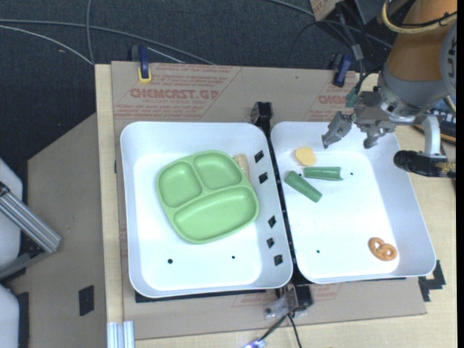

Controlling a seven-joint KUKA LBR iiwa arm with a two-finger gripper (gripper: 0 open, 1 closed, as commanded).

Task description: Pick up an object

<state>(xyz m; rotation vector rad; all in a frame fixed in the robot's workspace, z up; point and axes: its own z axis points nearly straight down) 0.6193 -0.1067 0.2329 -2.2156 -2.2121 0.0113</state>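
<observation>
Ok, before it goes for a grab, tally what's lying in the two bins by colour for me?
Green: 3, the divided plate in the left bin and two sticks in the right bin.
Yellow: 1, a small piece in the right bin.
Orange-brown: 1, a pretzel in the right bin.
Tan: 1, a piece at the plate's edge.
Total: 6

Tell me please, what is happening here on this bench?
A grey robot arm reaches in from the right, and its end effector hangs open over the far end of the right bin, holding nothing. Below it lie a yellow piece, two green sticks and, near the front corner, a pretzel. The left bin holds a green divided plate.
</observation>
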